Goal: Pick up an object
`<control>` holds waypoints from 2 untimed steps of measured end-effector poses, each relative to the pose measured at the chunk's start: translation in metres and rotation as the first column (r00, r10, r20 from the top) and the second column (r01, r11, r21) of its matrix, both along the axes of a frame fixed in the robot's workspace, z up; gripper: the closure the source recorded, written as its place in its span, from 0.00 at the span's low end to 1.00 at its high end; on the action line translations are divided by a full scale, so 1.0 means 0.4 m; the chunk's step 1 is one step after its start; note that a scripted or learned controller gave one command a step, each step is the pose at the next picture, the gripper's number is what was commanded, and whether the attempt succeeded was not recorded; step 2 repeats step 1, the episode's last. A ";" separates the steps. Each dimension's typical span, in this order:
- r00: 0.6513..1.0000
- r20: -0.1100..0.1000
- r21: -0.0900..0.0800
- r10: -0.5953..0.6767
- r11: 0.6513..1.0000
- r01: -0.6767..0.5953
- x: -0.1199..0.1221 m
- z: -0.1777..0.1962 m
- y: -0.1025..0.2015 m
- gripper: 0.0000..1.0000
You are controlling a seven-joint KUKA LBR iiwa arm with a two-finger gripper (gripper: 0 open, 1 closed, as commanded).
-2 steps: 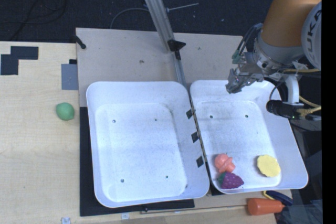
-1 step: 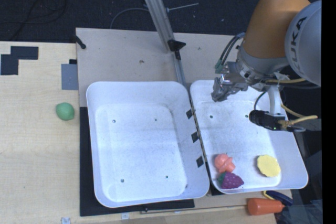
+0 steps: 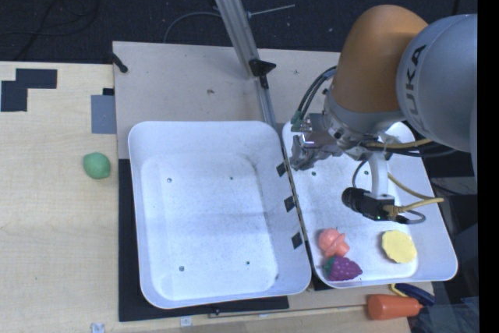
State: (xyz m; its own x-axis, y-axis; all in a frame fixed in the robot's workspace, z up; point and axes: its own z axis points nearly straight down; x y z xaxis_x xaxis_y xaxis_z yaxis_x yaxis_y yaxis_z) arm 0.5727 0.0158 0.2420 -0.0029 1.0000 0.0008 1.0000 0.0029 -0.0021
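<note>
Entry, single overhead view. Landmark for all positions: the right bin (image 3: 321,195). My end effector (image 3: 302,154) is over the far left part of the right bin, close to the wall it shares with the left bin (image 3: 203,207). My wrist and the orange band of my arm (image 3: 382,58) hang above the far half of the right bin. State of the end effector: cannot tell, since the tip is small and cluttered by cables from this angle, and nothing is visibly held in it. Candidate objects all lie in the near part of the right bin, well apart from the end effector. A pink toy fruit (image 3: 334,240) is by the near left wall. A purple toy bunch (image 3: 343,269) is just nearer than the pink one and touching or almost touching it. A yellow toy piece (image 3: 398,246) sits toward the near right corner, apart from the other two. Outside the right bin, an orange toy (image 3: 392,306) lies just beyond its near rim. A green ball (image 3: 97,165) rests on the tabletop (image 3: 47,230), far to the left of the right bin, past the left bin. A metal bar (image 3: 238,27) slants away from the right bin's far left corner.
</note>
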 end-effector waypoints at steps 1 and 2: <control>1.000 0.000 0.000 0.000 1.000 0.000 -0.075 -0.031 0.119 1.00; 1.000 0.000 0.000 0.000 1.000 0.000 -0.075 -0.031 0.119 1.00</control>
